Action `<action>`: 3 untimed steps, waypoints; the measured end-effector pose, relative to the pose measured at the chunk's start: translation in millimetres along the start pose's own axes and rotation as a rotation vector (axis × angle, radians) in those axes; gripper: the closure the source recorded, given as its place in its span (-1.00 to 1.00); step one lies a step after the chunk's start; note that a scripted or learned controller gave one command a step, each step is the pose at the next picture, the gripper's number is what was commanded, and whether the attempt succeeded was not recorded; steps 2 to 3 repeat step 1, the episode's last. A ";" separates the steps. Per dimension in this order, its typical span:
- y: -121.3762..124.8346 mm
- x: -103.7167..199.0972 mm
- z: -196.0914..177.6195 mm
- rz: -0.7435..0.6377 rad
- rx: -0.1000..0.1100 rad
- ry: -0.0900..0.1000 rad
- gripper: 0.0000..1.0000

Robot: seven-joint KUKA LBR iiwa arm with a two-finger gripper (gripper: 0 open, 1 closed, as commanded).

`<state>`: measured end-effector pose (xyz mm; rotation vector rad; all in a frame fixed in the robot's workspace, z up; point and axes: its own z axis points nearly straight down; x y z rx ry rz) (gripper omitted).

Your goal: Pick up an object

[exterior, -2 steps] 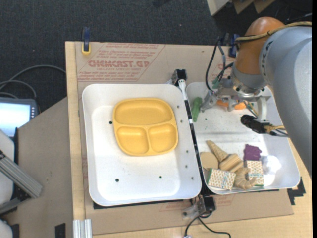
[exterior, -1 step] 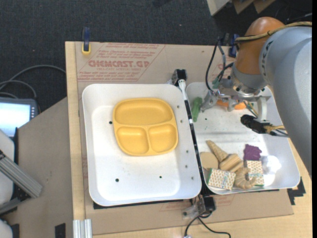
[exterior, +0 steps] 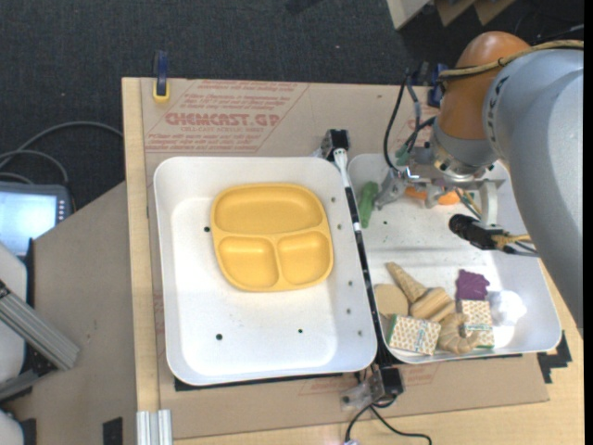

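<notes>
Here, from the overhead camera, the claw [exterior: 422,185] hangs over the right bin's [exterior: 533,336] far end, by a green piece [exterior: 369,201]; whether it is spread, I cannot tell. Toy foods [exterior: 435,315] cluster at its near end, a yellow tray [exterior: 272,235] fills the left bin [exterior: 181,295]

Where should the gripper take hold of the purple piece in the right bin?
Grip the purple piece from above across its narrower width. It lies flat, its upper side open toward bare bin floor, while patterned blocks crowd its lower edge, so probably approach from the far side.
</notes>
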<state>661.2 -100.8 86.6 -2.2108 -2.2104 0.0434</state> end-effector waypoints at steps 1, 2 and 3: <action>0.1 0.1 -0.1 0.000 0.000 -0.001 -1.00; 0.1 0.1 -0.1 0.000 0.000 -0.001 -1.00; 0.1 0.1 -0.1 0.000 0.000 -0.001 -1.00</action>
